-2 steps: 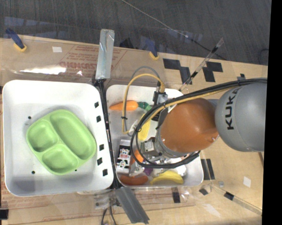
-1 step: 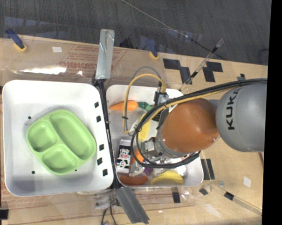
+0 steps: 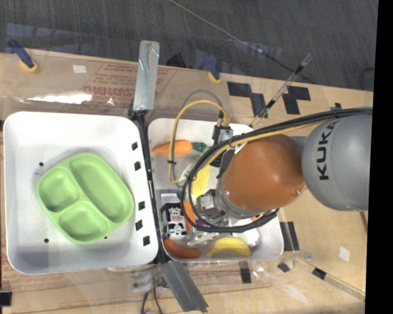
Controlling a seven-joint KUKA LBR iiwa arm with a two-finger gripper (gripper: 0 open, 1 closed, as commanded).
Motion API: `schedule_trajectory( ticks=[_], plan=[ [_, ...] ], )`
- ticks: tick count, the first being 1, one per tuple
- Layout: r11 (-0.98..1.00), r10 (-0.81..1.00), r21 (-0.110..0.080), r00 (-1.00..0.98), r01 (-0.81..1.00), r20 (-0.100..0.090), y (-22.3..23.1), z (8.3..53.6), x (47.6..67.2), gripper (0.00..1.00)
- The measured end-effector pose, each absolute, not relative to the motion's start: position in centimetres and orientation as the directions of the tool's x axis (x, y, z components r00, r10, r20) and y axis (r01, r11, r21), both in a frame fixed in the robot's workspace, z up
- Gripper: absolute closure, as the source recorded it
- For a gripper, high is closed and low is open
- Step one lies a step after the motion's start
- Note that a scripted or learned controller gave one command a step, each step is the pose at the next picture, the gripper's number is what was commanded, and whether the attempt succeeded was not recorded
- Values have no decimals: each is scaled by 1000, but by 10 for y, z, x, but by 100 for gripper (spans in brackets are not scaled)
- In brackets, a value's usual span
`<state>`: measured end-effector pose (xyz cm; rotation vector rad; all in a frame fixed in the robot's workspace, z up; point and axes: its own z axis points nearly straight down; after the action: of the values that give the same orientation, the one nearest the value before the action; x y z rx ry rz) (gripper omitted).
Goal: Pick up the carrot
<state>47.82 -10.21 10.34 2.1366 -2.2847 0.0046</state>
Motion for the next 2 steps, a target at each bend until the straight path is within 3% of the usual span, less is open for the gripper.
schedule_trajectory(
  ticks=[1,2],
  plan=[
    [-160,-987,-4,160,-987,-1,-37,193,511,100],
    [-571,-821,3,571,-821,-3,-117,154,476,100]
  ],
)
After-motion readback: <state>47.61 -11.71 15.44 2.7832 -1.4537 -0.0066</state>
